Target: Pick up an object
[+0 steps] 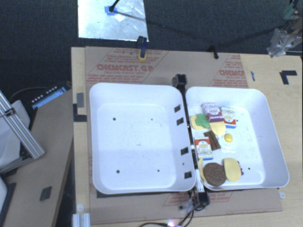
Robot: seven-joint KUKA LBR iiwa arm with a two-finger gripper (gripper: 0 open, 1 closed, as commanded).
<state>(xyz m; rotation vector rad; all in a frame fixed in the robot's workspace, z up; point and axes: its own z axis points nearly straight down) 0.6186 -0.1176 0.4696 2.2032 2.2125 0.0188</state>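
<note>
In the camera view, a brown protective sheet [118, 63] is lying under both bins, and it is carrying red print that reads "CHEMCAST" followed by what looks like "G P". The same print is repeating near the right bin's far corner, too slanted to read fully. The small packets are carrying labels, but their writing is too small to make out.

The objects are all sitting in the right bin [265, 126], bunched against its left wall. A purple-and-white packet [211, 109] is lying beside a white carton with red and blue [228, 117]. Just below them a green piece [202, 121] is touching a yellow piece [217, 128]. A small yellow ball [228, 137], a dark brown bar [212, 140] and a red-and-white box [203, 149] are following toward the near side. A round brown cookie [214, 173] is resting against a pale yellow oval [232, 169]. The left bin [99, 126] is sitting alongside.

What seems to be the gripper [284, 40] is hanging blurred at the upper right edge, well apart from the objects and beyond the right bin's far corner. How far open it is cannot be told, and nothing is showing in its hold.
</note>
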